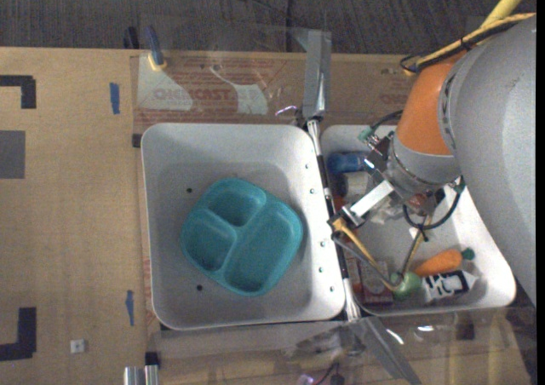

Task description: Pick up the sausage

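The step in hand is judged to be the approach: nothing is seen carried, and the pick-up is not yet done. The arm (494,136) is reached in from 3 o'clock over the right bin (443,307), and the gripper (415,204) is hung above the middle of that bin. Whether the jaws are open or closed cannot be told, as they are hidden under the wrist.

The sausage cannot be made out with certainty. A dark reddish-brown thing (372,277) at about 7 o'clock in the right bin, close to the wall shared with the left bin (170,162), is taken as the likeliest candidate. A carrot (441,262) is seen at 4 o'clock in the same bin, with a small green thing (409,284) just beside it towards 8 o'clock, and a blue thing (345,162) lies at 10 o'clock. A teal divided plate (243,234) is set in the left bin on the table (68,204).

For the next move, the gripper would need to be shifted towards 7 o'clock, lined up over the dark thing and lowered with the jaws spread. Care would be called for near the bin wall and the green thing, where little room is left.
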You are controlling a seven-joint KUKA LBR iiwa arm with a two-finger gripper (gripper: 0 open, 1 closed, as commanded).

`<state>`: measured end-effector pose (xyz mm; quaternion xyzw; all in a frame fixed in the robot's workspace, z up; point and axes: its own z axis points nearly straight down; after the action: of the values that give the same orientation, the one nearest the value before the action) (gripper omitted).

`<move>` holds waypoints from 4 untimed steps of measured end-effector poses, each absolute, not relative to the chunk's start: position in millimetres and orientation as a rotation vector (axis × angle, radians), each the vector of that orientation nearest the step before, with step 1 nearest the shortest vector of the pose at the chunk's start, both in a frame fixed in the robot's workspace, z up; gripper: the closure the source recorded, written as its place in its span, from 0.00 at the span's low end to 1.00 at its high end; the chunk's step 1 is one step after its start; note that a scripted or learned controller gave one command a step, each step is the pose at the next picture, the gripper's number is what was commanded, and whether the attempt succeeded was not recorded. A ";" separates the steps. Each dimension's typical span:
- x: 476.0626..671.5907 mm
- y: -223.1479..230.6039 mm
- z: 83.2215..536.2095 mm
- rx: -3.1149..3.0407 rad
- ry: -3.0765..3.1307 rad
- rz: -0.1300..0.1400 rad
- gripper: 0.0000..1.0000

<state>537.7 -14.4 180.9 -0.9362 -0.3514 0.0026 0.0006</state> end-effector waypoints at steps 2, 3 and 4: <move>510.7 47.0 194.7 -3.088 -0.571 0.013 1.00; 575.2 101.0 251.0 -3.024 -0.854 0.007 1.00; 597.4 108.3 272.5 -3.090 -0.572 0.003 1.00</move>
<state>597.4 108.3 272.5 -0.9833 -0.1821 0.0008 -0.0005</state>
